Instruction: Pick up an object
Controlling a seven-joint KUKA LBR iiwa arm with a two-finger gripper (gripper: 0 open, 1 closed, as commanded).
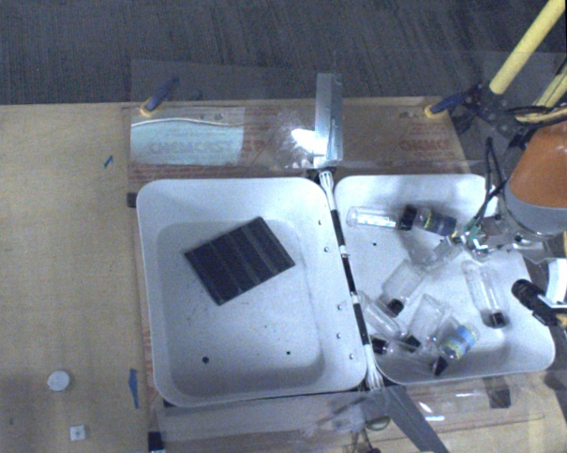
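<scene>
The left bin [160, 301] is formed of matt white plastic; the black pad [239, 259] is ribbed — the vial [372, 218] is seen as clear, glossy.

Claw [478, 240] over the nearer bin [516, 350]; clear, black-capped vials [482, 293] scattered just beside it; dark ribbed sheet [239, 259] well apart, in the farther bin [173, 282].
</scene>
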